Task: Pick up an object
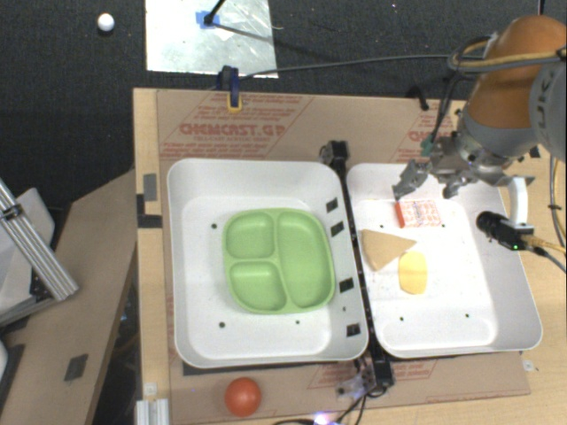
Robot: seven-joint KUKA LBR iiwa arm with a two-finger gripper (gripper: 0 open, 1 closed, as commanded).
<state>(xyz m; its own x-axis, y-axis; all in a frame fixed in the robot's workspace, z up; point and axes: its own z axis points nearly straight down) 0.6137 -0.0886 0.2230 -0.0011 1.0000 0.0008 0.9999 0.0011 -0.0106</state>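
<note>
The right bin (496, 326) holds a red-and-white packet (417, 212), a tan wedge (383, 247) and a yellow block (413, 273). My gripper (431, 181) hangs above the bin's far part, just over the far edge of the packet. Its fingers (409, 180) are spread apart and nothing is between them. The wedge and the yellow block lie nearer the camera, apart from the gripper.
The left bin (195, 326) holds a green divided tray (277, 259). An orange ball (243, 396) rests on the bench in front of the left bin. A blue clamp (230, 83) stands at the far edge of the bench. A metal rail (31, 246) lies at left.
</note>
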